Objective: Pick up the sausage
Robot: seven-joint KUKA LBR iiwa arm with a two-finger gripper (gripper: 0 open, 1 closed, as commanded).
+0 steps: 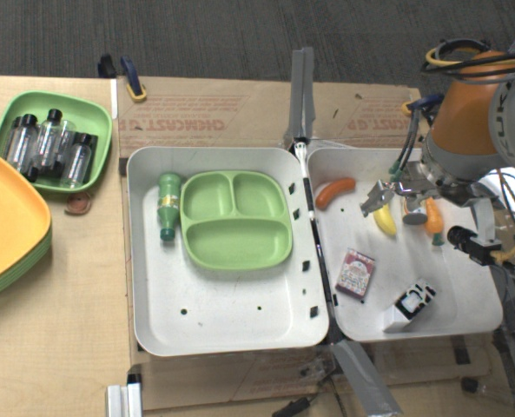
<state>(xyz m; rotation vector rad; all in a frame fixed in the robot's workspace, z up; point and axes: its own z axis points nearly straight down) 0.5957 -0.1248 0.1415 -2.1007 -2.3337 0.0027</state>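
Observation:
The sausage [334, 191], orange-red and slightly curved, lies in the upper left part of the right bin [465, 324], close to the divider. My gripper [396, 200] hangs to its right, over a small yellow banana [385, 221], about a hand's width from the sausage. Its fingers stand open, with nothing held between them. The arm's orange band [465, 120] rises behind it at the right.
An orange carrot [434, 216] lies just right of the gripper. A pink card box [355, 274] and a black-and-white object [413, 302] sit lower in the right bin. The left bin [231, 324] holds a green divided plate [235, 218] and a green bottle [168, 205].

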